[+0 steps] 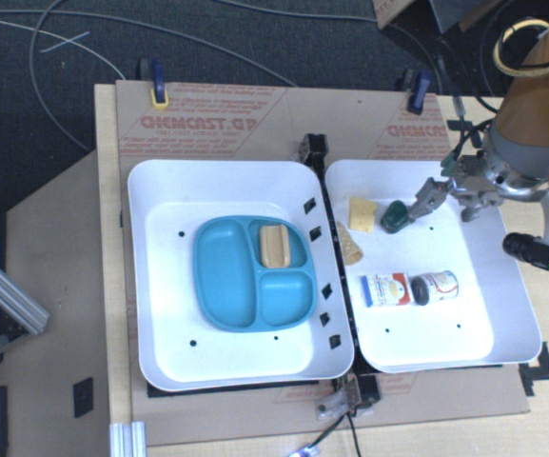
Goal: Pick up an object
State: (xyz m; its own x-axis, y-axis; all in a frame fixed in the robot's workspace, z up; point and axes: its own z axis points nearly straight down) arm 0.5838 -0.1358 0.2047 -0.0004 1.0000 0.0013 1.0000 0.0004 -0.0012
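My gripper (448, 204) hangs over the upper right part of the right bin (502, 303), open, with nothing between its fingers. Its left finger (428, 199) reaches down to a dark green object (393, 217), which lies just outside it on the bin floor. To the left of the green object sits a yellow block (362, 213). A tan wedge (351, 248) lies by the divider. Lower down, a white, red and blue tube (385, 289) and a small can (435, 287) lie side by side.
The left bin (160, 255) holds a blue divided plate (236, 284) with a tan bread-like piece (274, 245) in its upper right compartment. A black divider rail (328, 255) runs between the bins. A cable and black part (531, 248) hang beside the arm at the right.
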